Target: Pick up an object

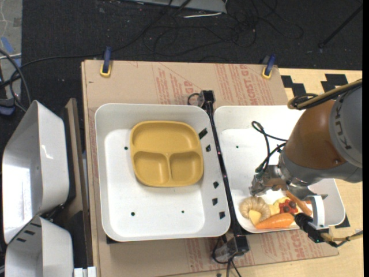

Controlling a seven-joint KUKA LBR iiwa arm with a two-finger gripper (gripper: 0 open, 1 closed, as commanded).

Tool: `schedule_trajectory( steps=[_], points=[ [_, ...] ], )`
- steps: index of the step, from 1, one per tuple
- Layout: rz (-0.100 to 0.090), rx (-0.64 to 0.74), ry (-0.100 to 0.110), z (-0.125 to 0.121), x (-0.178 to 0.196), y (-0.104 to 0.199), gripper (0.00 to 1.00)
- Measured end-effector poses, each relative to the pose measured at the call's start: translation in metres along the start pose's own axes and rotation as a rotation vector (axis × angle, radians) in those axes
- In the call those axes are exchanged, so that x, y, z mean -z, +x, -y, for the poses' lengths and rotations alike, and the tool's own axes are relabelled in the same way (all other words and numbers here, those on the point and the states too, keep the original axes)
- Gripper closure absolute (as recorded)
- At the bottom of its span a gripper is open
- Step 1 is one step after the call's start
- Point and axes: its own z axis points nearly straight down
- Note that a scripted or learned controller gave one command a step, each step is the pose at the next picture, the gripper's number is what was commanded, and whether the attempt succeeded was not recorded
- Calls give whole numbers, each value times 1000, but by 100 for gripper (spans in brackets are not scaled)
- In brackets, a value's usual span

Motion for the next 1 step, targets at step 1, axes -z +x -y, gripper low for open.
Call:
schedule_trajectory(
  steps=[1],
  points=[
    [2, 4, -5, -2, 42, -3, 100]
  ],
)
